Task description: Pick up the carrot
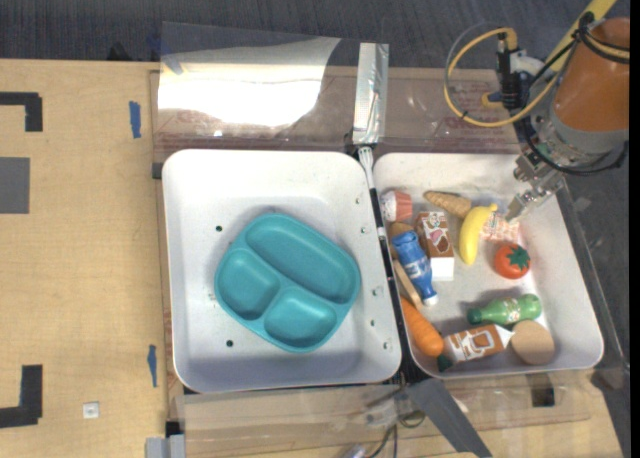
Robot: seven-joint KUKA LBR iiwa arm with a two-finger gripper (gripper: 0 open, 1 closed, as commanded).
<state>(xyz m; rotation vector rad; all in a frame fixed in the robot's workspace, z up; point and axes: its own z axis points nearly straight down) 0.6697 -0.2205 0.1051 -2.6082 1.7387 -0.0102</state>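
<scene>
Carrot (421, 331), smooth tapered orange cone, lies against right bin's (585, 276) wall.

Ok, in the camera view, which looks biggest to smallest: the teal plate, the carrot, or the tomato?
1. Teal plate, easily the biggest.
2. Carrot, long and thin.
3. Tomato, smallest.

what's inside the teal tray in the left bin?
Nothing shows in the teal tray: all three compartments look bare. The left bin floor beneath it is covered, so anything under the tray can't be seen.
</scene>
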